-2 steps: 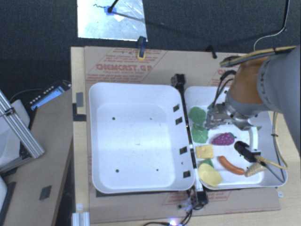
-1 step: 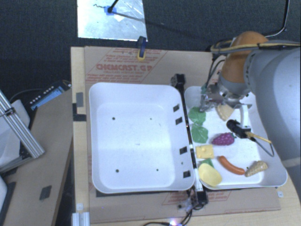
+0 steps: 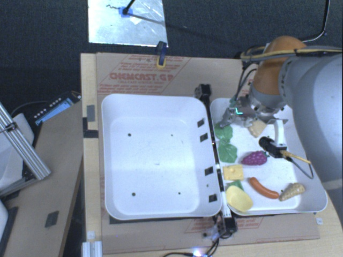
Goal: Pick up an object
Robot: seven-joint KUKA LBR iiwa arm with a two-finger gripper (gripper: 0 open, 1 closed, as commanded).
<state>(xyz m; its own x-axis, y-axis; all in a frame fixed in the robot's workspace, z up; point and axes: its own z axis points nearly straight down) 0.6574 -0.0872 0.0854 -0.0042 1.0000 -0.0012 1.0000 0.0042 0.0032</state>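
- The left bin [image 3: 155,159] has a wide bare floor with lots of room to reach down.
- The right bin [image 3: 308,199] is crowded: green leaves [image 3: 225,143], purple grapes [image 3: 255,158], a yellow block [image 3: 233,172], a sausage [image 3: 263,188] and a cone [image 3: 291,191] lie close together.
- The big grey arm [image 3: 313,106] covers the right bin's far corner.
- Black clips [image 3: 206,138] stick up along the wall between the bins.

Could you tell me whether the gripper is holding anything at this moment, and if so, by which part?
It cannot be told. The gripper is low in the right bin, beside the green leafy toy, but nothing is visibly held.
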